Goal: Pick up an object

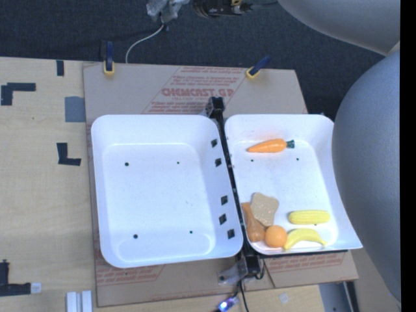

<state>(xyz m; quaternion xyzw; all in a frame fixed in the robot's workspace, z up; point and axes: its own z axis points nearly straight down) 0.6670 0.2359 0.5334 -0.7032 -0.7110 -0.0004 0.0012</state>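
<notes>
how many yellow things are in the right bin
2, both at the near right corner: the corn cob and the banana just in front of it. Something could hide under the pile beside them.

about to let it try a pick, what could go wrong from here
1. The bread slice, orange, banana and corn crowd the right bin's near corner, so fingers may nudge neighbours or close on two.
2. They lie near the walls, which could block a finger.
3. The carrot might roll away.

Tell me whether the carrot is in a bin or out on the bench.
In. The carrot lies flat on the floor of the right bin, near its far wall, apart from the other food.
</notes>
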